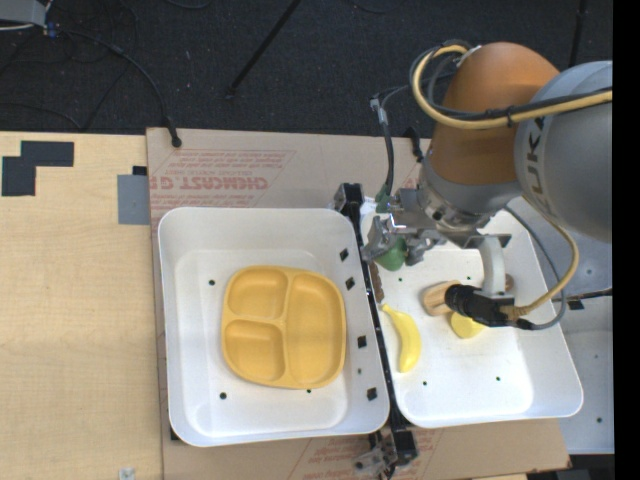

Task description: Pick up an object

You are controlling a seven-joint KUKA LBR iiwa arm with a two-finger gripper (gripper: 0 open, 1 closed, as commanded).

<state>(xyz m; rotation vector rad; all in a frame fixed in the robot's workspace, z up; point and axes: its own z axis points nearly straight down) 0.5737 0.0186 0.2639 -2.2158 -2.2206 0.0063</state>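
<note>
My gripper (pixel 388 240) hangs low over the far left corner of the right bin (pixel 500 393), close to the divider between the bins. A small green object (pixel 392 259) shows just beneath it; I cannot tell whether they touch. A yellow banana (pixel 404 338) lies in the right bin near the divider, nearer the front than the gripper. A tan rounded object (pixel 436 297) and a yellow piece (pixel 465 326) lie to the right of the banana, partly covered by a black part of the arm.
The left bin (pixel 190 268) holds a yellow divided plate (pixel 284 326) at its middle. The arm's grey body and orange band (pixel 490 98) cover the right bin's far side. A cable (pixel 540 308) loops over the right bin's right part.
</note>
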